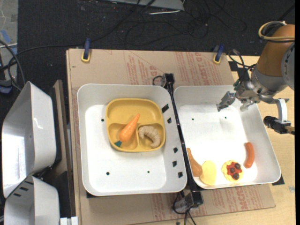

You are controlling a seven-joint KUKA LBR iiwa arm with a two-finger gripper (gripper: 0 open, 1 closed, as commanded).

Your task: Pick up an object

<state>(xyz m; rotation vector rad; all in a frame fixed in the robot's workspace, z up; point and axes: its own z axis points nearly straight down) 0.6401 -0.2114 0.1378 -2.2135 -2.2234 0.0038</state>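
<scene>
The small things to pick up lie along the near edge of the right white plastic bin (262, 125). There is a red-orange sausage-shaped toy (249, 154) near the right wall, a small round yellow piece with red and dark toppings (233, 169) beside it, then a pale yellow rounded piece (209, 172), and a brown-orange drumstick-shaped toy (194, 162) close to the left wall of this bin. The last two are touching each other.

The two-finger gripper (236, 100) is over the far part of the same bin, well apart from all these things. Its two fingers are spread wide and nothing is between them. The grey arm with the orange band (274, 55) comes in from the right.

In the left white plastic bin (91, 139) stands a yellow divided plate (117, 108). An orange toy carrot (130, 127) lies in it, and a beige curled shrimp-like toy (150, 135) is in the right compartment.
</scene>
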